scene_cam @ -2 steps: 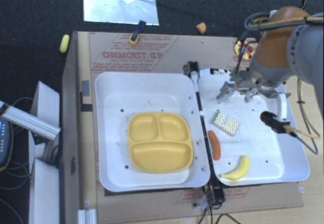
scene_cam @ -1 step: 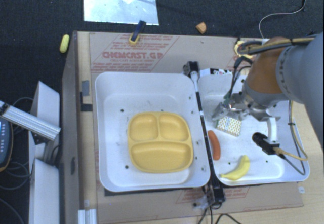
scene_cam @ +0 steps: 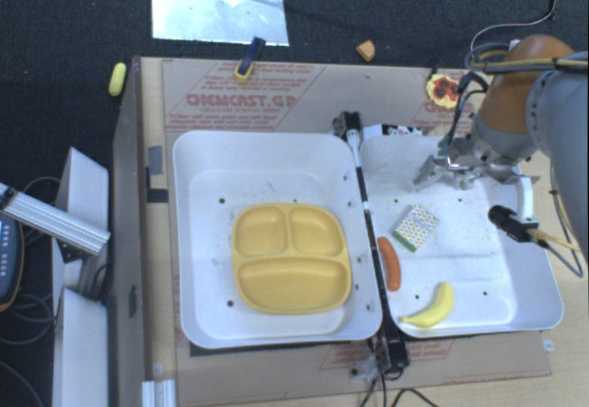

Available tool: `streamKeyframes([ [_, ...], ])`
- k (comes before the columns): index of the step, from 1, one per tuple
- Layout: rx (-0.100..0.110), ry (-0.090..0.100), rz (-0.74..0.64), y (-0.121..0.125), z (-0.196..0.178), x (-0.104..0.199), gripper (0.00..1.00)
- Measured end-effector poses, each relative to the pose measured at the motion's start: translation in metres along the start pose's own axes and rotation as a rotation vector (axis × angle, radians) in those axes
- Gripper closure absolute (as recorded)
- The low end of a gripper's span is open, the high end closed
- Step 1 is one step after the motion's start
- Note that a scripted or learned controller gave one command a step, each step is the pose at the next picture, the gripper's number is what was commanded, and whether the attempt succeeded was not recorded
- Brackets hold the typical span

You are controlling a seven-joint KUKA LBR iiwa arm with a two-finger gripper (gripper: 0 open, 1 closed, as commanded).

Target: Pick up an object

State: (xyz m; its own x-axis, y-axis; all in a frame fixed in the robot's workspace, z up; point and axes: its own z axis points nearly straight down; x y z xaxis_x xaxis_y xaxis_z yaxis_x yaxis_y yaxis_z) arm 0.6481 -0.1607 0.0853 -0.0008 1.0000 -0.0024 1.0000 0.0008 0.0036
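We read red lettering, "CHEMCAST GP", printed on the brown sheet (scene_cam: 276,87) that covers the tabletop (scene_cam: 126,212), in the upper middle of the frame; the smaller red lines around it are too fine to read. The small box (scene_cam: 416,227) in the right bin (scene_cam: 538,299) has a green and white pattern, and any writing on it is too small to make out.

The arm (scene_cam: 538,101) enters from the upper right of the frame, its orange band facing the camera. The end effector (scene_cam: 448,166) sits over the upper part of the right bin. Whether it is spread or closed we cannot tell.

Below it, well apart, lie the box near the bin's middle, an orange carrot-like piece (scene_cam: 391,264) beside the bin's left wall, and a yellow banana (scene_cam: 431,306) toward the lower edge. The left bin (scene_cam: 198,304) carries a yellow divided tray (scene_cam: 291,258) at its centre.
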Motion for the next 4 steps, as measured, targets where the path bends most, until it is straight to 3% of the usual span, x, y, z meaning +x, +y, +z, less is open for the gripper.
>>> streamKeyframes([
  [1, 0.003, 0.003, -0.002, -0.048, 0.001, 0.046, 0.0],
  [2, 0.001, 0.002, -0.001, -0.031, 0.0, 0.031, 0.0],
  [3, 0.003, 0.003, -0.002, -0.061, 0.001, 0.066, 0.0],
  [4, 0.001, 0.003, -0.004, -0.06, -0.01, 0.065, 1.0],
])
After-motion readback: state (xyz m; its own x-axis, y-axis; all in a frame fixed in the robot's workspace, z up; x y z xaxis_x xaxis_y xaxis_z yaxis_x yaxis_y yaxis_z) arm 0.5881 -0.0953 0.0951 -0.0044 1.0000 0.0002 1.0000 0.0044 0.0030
